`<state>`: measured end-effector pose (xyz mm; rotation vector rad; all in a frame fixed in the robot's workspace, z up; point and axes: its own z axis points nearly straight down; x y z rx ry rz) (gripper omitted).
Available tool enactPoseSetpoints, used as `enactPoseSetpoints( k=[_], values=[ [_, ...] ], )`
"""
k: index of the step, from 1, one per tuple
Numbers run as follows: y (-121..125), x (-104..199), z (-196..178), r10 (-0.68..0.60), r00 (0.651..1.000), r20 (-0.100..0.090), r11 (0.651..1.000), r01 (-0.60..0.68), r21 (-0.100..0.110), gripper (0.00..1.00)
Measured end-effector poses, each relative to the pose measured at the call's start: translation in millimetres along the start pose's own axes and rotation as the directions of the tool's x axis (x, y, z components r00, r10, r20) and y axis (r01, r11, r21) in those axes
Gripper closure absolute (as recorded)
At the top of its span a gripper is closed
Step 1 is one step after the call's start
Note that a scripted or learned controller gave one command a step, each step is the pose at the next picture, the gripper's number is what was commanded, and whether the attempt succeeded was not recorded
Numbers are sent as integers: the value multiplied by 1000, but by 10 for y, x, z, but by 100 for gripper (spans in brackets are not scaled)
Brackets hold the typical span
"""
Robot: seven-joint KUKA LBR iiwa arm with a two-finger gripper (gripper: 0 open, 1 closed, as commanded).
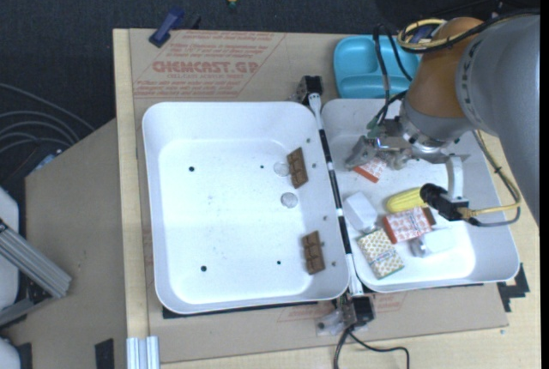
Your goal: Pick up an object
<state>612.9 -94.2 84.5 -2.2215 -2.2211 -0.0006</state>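
Gripper [377, 148] low in right bin [489, 269]; finger state: cannot tell. Banana [407, 199] looks light, smooth; grip mid-body, across its width.

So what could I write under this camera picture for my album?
Robot arm reaching down into the right bin of small objects, beside the left bin.
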Motion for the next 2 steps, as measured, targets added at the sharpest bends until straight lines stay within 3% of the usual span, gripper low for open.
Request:
enactPoseSetpoints(
  k=[1,2],
  values=[
    [4,3,-100,0,1000,0,1000,0,-2,100],
    [232,774,-1009,-2,1000,-1,1000,2,-1,100]
  ],
)
